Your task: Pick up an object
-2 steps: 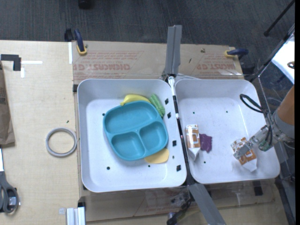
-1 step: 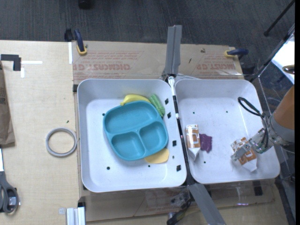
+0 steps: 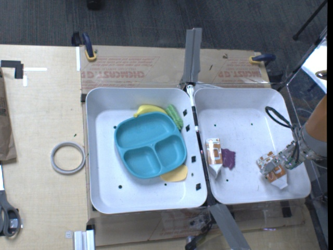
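Claw touches a small carton in the right bin.

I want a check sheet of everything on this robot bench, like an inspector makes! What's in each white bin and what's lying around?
Surface: pale wooden bench bearing the left white bin and the right white bin side by side.
Job's things: left bin holds a blue three-compartment plastic tray lying over a yellow piece, a green piece and a second yellow piece. Right bin holds a small orange-and-white carton, a purple lump and a small patterned packet.
Clutter: grey ring and scissors on the bench.
Hand: the robot's hand is low in the right bin beside the patterned packet; grip cannot be told.
Cables: black loop in the right bin.
Surroundings: dark carpet, cardboard sheet.
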You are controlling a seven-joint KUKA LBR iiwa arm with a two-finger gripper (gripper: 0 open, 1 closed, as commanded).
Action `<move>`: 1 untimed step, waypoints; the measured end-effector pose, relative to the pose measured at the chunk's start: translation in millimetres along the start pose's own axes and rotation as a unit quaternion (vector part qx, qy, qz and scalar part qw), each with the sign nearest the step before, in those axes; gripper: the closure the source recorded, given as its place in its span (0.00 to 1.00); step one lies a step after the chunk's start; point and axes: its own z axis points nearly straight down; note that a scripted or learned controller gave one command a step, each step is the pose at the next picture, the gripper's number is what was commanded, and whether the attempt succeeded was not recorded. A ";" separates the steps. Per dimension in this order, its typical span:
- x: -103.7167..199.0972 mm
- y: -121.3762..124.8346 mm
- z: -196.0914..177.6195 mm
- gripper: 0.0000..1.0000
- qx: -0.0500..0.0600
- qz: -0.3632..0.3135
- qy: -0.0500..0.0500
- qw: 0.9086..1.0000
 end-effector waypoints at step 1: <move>30.1 52.6 -113.1 1.00 0.001 0.085 -0.002 0.996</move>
